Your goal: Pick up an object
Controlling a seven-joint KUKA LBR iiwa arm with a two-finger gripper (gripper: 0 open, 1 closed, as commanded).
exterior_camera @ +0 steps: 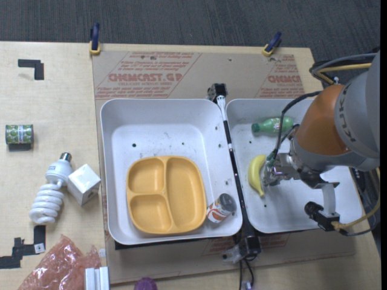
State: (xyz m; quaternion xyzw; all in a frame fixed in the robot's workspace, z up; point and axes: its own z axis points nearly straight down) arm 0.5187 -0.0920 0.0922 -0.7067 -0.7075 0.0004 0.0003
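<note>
One gripper [270, 175] | jaws state: cannot tell | just beside banana [256, 174] | right bin [290, 225]

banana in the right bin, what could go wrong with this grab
1. The gripper sits at the banana's right edge, not over its middle, so it may nudge the fruit aside.
2. The banana lies close to the bin's left wall; a push could wedge it there.

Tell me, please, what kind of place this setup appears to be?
Most likely a robotics lab bench set up for grasping trials. A grey and orange arm reaches over two white bins, which sit on a board clamped to the bench. Odd test items lie about: a banana, a sectioned yellow plate, a spiral light bulb.
</note>
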